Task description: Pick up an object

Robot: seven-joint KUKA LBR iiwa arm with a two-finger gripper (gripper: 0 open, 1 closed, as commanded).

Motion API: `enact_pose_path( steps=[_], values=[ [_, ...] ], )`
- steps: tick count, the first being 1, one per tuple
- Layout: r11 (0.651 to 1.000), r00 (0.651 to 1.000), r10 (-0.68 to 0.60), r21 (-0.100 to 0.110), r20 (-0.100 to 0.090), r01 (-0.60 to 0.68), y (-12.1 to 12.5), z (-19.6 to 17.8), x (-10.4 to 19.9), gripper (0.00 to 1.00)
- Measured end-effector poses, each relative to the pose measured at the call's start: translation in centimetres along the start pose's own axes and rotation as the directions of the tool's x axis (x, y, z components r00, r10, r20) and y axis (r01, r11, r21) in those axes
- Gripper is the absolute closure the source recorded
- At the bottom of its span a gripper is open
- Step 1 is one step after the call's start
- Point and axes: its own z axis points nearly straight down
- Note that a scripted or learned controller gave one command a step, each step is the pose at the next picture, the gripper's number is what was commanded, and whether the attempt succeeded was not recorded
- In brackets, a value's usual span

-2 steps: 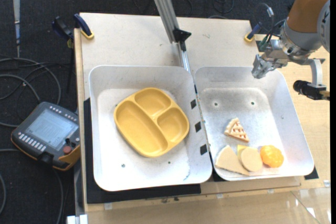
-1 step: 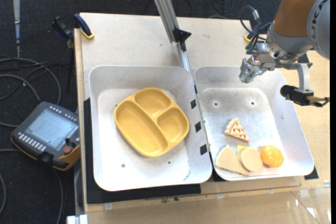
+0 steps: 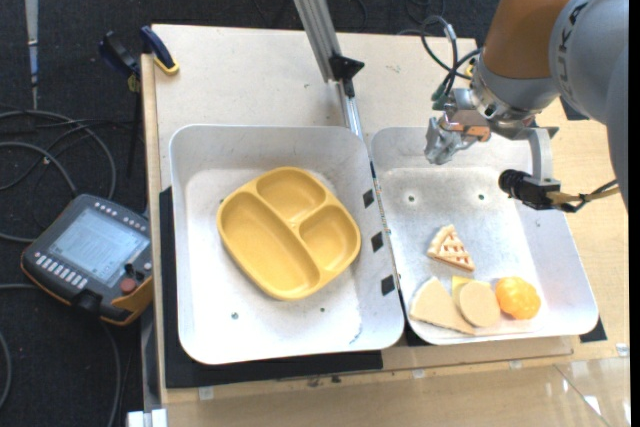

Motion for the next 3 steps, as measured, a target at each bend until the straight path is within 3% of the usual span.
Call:
enact_pose_path(
  steps=[1,3],
  values=[
    [1.0,1.0,-0.001,0.0,0.0,0.001,-1.9,-0.5,6.0,1.0],
    [1.0,1.0,-0.001,-0.001,0.001,0.001,-3.0,-0.8,16.5,1.0]
  ],
)
